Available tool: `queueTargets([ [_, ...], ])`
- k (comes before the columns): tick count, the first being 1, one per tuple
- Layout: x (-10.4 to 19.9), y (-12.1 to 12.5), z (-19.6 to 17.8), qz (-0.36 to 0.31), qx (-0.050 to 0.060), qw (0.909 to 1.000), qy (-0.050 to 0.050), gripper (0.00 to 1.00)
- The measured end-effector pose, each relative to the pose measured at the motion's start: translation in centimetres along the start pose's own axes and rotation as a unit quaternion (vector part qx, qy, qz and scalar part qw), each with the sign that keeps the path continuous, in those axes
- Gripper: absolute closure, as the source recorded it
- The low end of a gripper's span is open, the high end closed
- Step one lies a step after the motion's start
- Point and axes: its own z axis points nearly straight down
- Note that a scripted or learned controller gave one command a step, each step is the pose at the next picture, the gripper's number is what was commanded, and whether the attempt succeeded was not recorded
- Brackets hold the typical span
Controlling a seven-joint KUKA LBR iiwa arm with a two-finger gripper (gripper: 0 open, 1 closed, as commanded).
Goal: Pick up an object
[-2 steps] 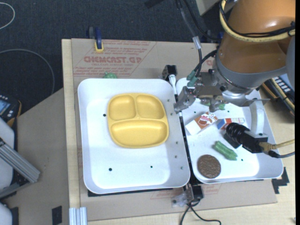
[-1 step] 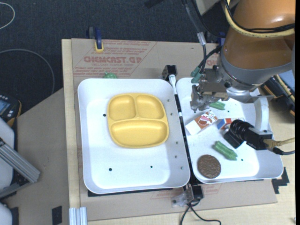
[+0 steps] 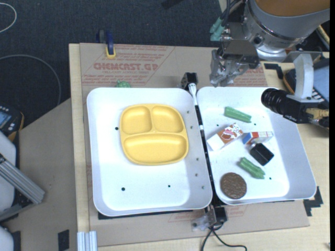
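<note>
While hand hovers, grip unclear | yellow tray left | wafer, perhaps

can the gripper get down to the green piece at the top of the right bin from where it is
Probably yes. The gripper hangs above the right bin's far edge, and the green piece lies apart from the other items with nothing over it.

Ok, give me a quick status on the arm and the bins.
Gripper above the right bin's far edge, holding nothing. Six small objects loose in that bin, nearest a green piece. Yellow divided tray in the left bin.
</note>
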Motion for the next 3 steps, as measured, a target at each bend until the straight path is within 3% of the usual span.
queueTargets([
  [1,7.0,-3.1,-5.7,-0.002,0.004,1.0,0.0,1.0],
  [2,12.2,-3.4,9.4,0.0,0.016,0.9999,-0.005,1.0],
  [3,11.8,-3.7,24.8,0.003,0.017,0.9998,-0.006,1.0],
])
